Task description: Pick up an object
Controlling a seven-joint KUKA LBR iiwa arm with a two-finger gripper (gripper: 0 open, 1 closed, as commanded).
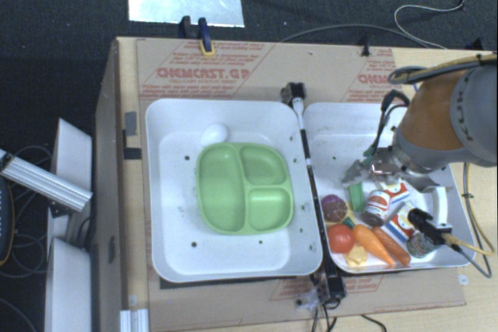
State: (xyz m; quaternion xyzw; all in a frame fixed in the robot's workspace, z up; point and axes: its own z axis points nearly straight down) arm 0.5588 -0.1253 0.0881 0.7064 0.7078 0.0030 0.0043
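While the grey two-finger gripper (372, 169) hovered low at the right white bin's (334, 124) three o'clock, finger state unreadable, nothing looked lifted; the orange plastic carrot (379, 243) lay at five o'clock, ungrasped.

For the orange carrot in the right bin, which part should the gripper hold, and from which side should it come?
Probably the thick middle of the carrot, coming from above with the fingers closing across its width. It lies flat and slanted, with a tomato at its upper-left side and other toys close on its right, so a side approach looks blocked. The gripper is further up the bin.
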